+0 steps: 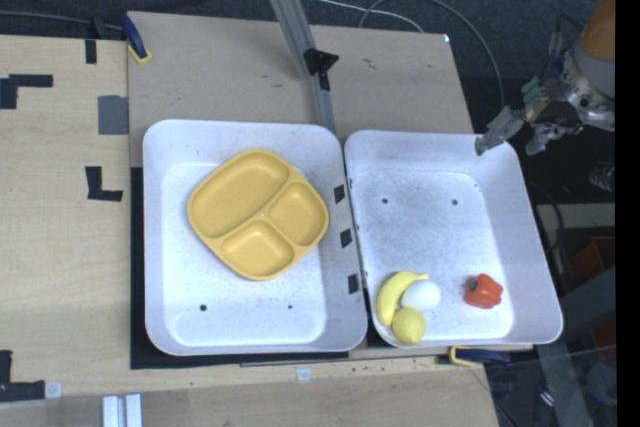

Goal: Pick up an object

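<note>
Basically, largest first: a wooden desk (60, 215) carries two shallow white bins side by side. The left bin (160, 315) holds a yellow divided plate (257, 213), three compartments, lying flat and turned at an angle, nearer the far-left part of the bin floor. The right bin (500, 215) has a speckled, scuffed floor, with all its items bunched along the near edge.

The grey arm (590, 85) comes in from the right, orange band at the top right, and its tool (510, 130) sits above the far-right corner of the right bin, just at the rim. Two dark fingers are visible and look spread apart with nothing between them.

Pickable things, all in the right bin and well apart from the tool: a yellow banana (396, 290), curved, at the near-left corner; a white egg-shaped object (423, 296) touching the banana's inner curve; a round yellow lemon (408, 324) just in front of both, against the near wall. A small red pepper (484, 291) with a dark stem sits alone to the right of that cluster, near the front wall.

A slanted metal pole (285, 0) crosses the desk behind the bins.
</note>
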Motion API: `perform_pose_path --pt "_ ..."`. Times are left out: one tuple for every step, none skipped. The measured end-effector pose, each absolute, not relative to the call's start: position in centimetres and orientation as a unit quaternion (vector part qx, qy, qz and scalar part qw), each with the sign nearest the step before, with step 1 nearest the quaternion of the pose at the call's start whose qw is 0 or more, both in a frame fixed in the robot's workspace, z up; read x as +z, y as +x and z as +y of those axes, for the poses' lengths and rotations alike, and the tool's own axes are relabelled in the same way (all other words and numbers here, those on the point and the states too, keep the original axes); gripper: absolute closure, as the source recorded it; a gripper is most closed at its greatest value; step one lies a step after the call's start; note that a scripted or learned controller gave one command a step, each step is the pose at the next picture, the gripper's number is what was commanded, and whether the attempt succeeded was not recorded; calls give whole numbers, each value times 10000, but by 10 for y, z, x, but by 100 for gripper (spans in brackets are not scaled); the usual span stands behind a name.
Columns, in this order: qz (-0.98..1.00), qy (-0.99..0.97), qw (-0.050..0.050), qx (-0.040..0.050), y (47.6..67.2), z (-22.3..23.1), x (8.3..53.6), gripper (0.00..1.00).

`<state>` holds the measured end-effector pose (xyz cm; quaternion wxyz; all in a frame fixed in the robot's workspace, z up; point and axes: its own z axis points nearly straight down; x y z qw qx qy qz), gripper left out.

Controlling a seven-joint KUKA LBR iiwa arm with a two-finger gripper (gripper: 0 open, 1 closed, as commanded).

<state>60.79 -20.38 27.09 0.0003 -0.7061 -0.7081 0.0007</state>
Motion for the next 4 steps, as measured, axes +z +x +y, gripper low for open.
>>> perform_pose_path --pt "-7080 -7062 1 8 608 -204 271 0" --pt "-7077 -7065 16 20 612 -208 225 0" --pt "-7082 -7060 25 23 621 -205 168 0" --pt "-7082 -7060 30 26 621 -203 103 0"
